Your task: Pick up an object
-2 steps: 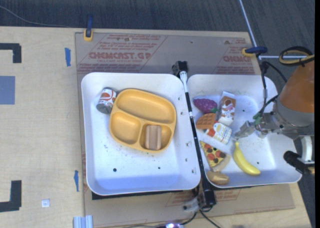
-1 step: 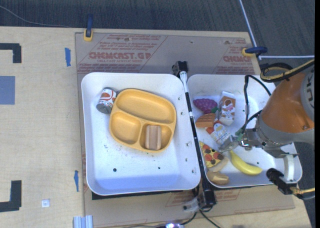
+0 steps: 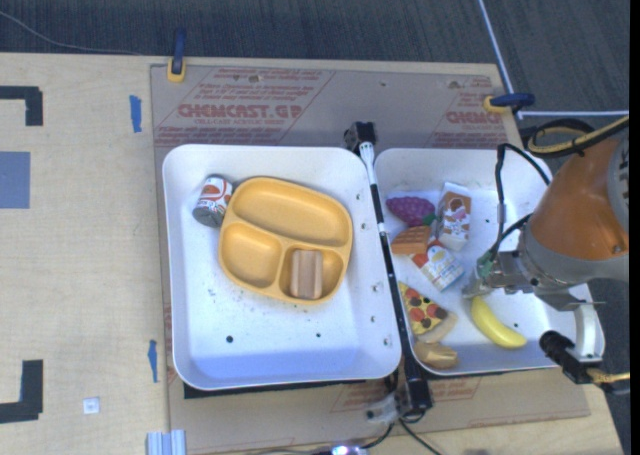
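Over the right bin [image 3: 520,165] the gripper [image 3: 487,278], whose grip I cannot tell, is hanging near a toy banana [image 3: 496,324], probably light, smooth and easiest to pinch across its middle.

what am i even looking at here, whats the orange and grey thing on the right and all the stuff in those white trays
This is one picture from a camera fixed above a workbench, looking down at a slant. The grey and orange shape is a robot arm reaching in from the right; its job is to pick up an object. Its tool sits low over the right bin, just above a toy banana. I cannot tell whether it is gripping anything.

The right bin also holds purple grapes, a pizza slice, a small carton and other toy food items.

The left bin holds a yellow divided plate with a tan block in one compartment, and a small can lying beside the plate.
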`<state>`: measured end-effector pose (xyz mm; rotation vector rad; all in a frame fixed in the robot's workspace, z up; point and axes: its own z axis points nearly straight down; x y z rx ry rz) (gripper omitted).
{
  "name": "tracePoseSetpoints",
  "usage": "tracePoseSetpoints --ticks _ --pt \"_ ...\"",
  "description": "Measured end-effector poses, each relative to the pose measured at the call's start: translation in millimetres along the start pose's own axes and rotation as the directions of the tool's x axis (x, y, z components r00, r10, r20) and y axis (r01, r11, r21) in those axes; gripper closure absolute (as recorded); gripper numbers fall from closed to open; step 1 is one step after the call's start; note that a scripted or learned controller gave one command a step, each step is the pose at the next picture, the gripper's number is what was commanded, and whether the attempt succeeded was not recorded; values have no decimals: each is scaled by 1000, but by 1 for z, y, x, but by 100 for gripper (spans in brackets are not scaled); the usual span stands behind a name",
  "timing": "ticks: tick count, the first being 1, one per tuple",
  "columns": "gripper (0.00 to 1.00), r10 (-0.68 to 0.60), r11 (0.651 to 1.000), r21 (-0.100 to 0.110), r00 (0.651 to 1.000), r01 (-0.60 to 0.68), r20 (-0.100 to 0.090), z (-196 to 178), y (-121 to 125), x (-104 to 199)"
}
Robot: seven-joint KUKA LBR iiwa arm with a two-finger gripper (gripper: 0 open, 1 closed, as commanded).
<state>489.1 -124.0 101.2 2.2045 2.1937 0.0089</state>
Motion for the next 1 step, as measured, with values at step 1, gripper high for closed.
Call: tracePoseSetpoints --ticks 1 --pt "100 -7 1000 24 1000 7 -20 -84 68 69"
